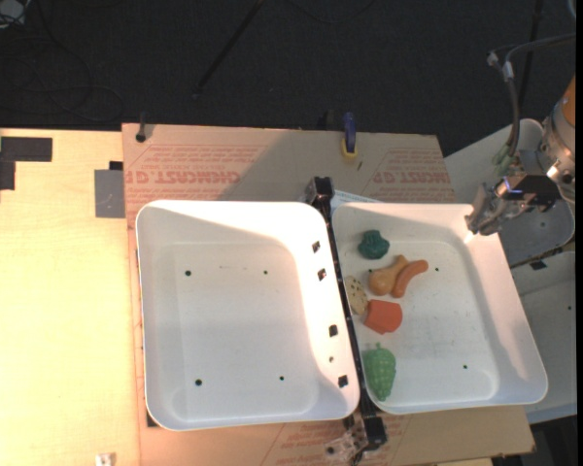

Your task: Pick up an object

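The right bin (505, 338) holds several toy foods near its left wall: a dark green piece (373, 245), an orange-yellow curved piece (398, 276), a red block (384, 316), a light green leafy piece (379, 371) and a small tan speckled piece (356, 294). My gripper (488, 216) hangs at the bin's far right corner, above the rim and well away from the foods. Nothing shows between its fingers.
The left bin (165, 260) sits beside the right one, with black clips along the shared wall (328, 275). Both rest on cardboard (223, 168). A pale wooden bench top (49, 309) lies to the left. Cables hang at the far right.
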